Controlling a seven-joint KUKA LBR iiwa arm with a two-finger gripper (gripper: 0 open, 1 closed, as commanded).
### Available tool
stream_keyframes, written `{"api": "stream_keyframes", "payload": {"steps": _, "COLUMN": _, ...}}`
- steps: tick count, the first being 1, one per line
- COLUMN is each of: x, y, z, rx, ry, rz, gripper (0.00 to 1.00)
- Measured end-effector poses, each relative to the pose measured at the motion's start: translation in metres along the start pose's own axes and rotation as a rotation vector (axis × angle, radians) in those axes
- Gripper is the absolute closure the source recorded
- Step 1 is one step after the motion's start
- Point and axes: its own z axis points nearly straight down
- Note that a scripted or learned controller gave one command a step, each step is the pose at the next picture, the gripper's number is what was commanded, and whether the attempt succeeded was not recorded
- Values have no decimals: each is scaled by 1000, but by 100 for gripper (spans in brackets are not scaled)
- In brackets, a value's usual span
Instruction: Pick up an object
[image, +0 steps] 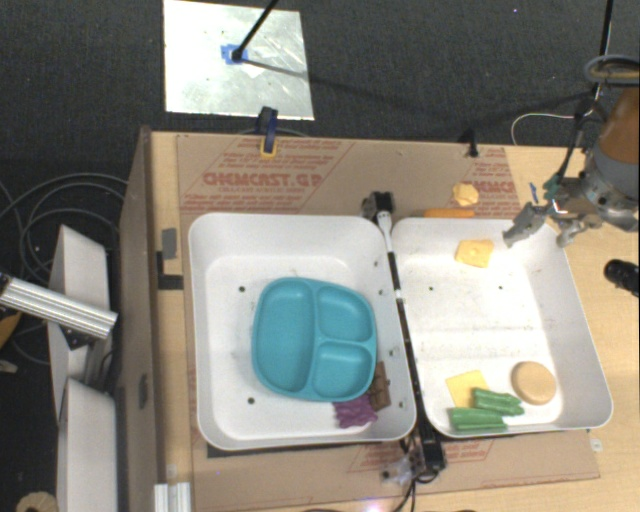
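The gripper (546, 228) is held above the right bin's (585, 330) far corner, fingers apart and nothing between them. One blue plate (313, 340) is seen in the left bin (220, 300).

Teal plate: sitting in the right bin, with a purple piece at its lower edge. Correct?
Not quite. The camera view shows the teal plate in the left bin, not the right bin. The rest holds: a purple piece lies at its lower edge.
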Motion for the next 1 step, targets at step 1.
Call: {"api": "stream_keyframes", "payload": {"steps": 1, "x": -21, "y": 5, "z": 107, "rx": 9, "ry": 2, "rz": 3, "gripper": 0}}
